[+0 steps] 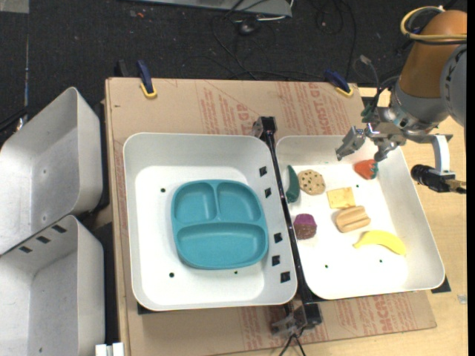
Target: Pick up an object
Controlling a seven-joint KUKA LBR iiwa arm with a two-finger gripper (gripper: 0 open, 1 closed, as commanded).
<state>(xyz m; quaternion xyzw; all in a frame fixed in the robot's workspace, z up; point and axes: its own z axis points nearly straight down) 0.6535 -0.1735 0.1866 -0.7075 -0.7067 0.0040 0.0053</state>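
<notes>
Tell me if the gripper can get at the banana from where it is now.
Probably yes. The banana lies by itself near the right bin's front edge, apart from the bread roll behind it. The gripper hangs open over the bin's far end, with nothing standing between them.

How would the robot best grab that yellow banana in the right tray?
Probably across the middle of the banana, coming straight down from above. It lies flat on the right bin floor, long and narrow, so fingers closing across its short width should fit; open floor flanks both long sides.
</notes>
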